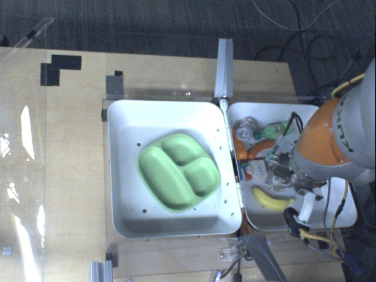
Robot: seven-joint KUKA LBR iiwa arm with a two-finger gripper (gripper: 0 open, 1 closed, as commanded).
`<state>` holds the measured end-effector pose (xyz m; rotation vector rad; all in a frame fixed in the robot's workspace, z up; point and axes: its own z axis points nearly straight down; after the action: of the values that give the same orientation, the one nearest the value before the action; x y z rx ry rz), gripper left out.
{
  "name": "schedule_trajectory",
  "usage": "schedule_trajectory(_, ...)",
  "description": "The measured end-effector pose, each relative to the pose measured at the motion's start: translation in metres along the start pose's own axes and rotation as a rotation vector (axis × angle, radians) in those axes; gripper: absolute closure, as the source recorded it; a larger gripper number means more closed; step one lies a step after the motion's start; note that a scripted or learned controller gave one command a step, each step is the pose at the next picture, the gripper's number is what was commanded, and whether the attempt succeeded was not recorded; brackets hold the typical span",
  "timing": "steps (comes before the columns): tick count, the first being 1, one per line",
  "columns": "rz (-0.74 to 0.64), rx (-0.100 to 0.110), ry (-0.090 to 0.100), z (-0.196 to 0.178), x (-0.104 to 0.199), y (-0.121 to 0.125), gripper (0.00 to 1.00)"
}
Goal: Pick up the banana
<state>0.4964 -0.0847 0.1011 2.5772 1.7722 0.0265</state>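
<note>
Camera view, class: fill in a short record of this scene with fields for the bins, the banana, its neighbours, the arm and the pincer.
left bin: white, holds a green divided tray
right bin: white, holds the banana and a clutter of items
banana: yellow, lying flat near the bin's front
neighbours: orange item, green item, a clear bottle-like item
arm: reaches in from the right, over the right bin
pincer: just above the banana; finger state unclear
banana held: not visibly
</note>
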Motion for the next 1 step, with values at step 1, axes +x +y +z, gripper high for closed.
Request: schedule_trajectory(1, 0.001, 0.001, 0.0, 0.0001, -0.0001, -0.0001, 0.0)
